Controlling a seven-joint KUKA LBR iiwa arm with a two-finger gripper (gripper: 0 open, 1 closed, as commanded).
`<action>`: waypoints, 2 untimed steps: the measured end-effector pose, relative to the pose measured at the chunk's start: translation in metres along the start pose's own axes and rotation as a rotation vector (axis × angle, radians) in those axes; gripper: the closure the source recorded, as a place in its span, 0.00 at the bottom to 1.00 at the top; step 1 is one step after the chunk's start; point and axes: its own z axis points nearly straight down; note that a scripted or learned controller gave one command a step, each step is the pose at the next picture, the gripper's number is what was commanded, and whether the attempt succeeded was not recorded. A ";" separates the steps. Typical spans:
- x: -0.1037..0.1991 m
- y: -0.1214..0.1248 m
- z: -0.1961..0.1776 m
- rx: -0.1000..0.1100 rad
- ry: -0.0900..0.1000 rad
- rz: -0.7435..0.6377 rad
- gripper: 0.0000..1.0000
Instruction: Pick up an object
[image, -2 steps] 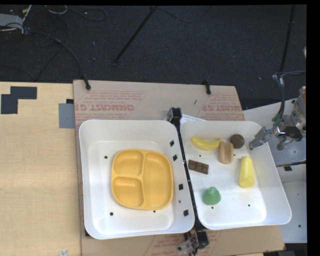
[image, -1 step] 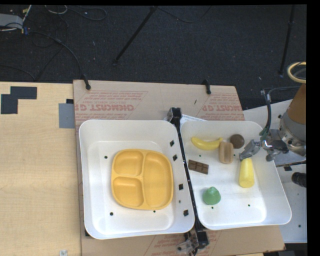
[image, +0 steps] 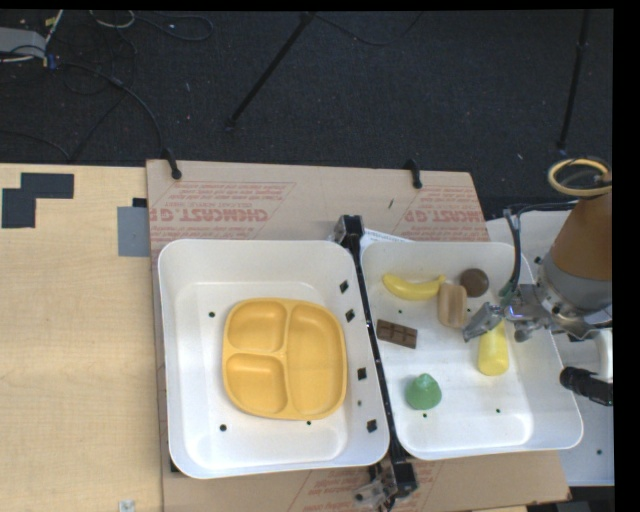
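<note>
My gripper (image: 503, 325) hangs over the right bin (image: 560, 425), near its right side, and is open. One finger (image: 480, 322) points left and the other sits to the right. A yellow block-like object (image: 492, 354) lies just below the fingertips, not clasped between them. To the left lie a tan cylinder (image: 451, 304) and a brown ball (image: 473, 282). A yellow banana (image: 410, 288) lies at the back of the bin, a brown chocolate bar (image: 396, 334) near the divider, and a green pear-shaped object (image: 423, 391) towards the front.
The left bin (image: 190, 420) holds a yellow divided plate (image: 284, 358). Black clips run along the divider (image: 366, 340) between the bins. The arm's orange band (image: 585, 240) rises at the right edge. Cardboard lies under both bins.
</note>
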 end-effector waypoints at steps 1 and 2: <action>0.001 0.000 0.048 -0.003 -0.001 0.000 0.00; 0.000 0.000 0.035 -0.004 -0.002 0.001 1.00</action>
